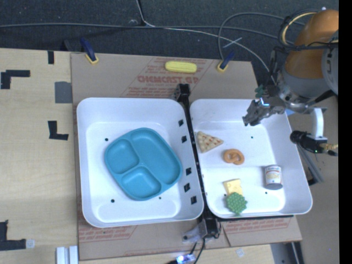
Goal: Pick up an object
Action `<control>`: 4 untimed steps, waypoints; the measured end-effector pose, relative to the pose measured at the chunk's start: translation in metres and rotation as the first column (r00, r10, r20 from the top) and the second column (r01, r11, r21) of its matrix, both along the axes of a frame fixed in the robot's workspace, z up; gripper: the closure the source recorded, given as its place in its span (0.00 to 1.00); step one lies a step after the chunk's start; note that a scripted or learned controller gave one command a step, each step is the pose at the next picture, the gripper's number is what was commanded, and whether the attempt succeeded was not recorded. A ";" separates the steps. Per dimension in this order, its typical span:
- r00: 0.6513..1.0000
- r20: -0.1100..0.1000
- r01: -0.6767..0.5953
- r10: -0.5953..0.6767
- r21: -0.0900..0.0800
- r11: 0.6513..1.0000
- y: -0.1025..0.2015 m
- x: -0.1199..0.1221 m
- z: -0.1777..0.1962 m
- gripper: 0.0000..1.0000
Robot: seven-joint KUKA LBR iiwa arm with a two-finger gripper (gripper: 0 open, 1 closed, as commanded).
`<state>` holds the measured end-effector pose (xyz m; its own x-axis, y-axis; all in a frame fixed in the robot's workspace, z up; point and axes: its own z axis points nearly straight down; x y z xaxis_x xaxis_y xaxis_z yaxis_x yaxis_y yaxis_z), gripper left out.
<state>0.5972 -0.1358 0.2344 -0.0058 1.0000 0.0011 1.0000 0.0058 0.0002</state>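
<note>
Candidate objects for the pick lie in the right bin [286,147]: a tan cracker-like wedge [208,141] near the divider, a small orange-brown pretzel [234,157] just beside it toward the middle, a small can [272,176] with a pale label standing upright near the right wall, and, close together at the near edge, a yellow block [232,186] touching a green broccoli-like piece [236,203]. All are small toy food items, well apart from one another except the last pair, a spacing that probably leaves room for a grasp from above. The gripper [255,114] hangs over the far part of this bin, above bare white floor and clear of every item; nothing lies between its dark tips, and how wide they stand cannot be told from this slant. The left bin [91,120] carries a blue divided plate [142,163]. Beyond both bins, a yellow banana-like toy [180,66] rests on the cardboard sheet [110,76] that covers the bench [33,164].
</note>
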 end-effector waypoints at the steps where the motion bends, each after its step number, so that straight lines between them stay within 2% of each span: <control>1: 1.000 -0.002 0.000 0.000 0.000 1.000 0.052 0.003 -0.012 1.00; 2: 1.000 -0.003 0.000 0.000 0.000 1.000 0.105 0.009 -0.023 1.00; 4: 1.000 0.000 -0.002 0.002 0.001 1.000 0.222 0.032 -0.003 1.00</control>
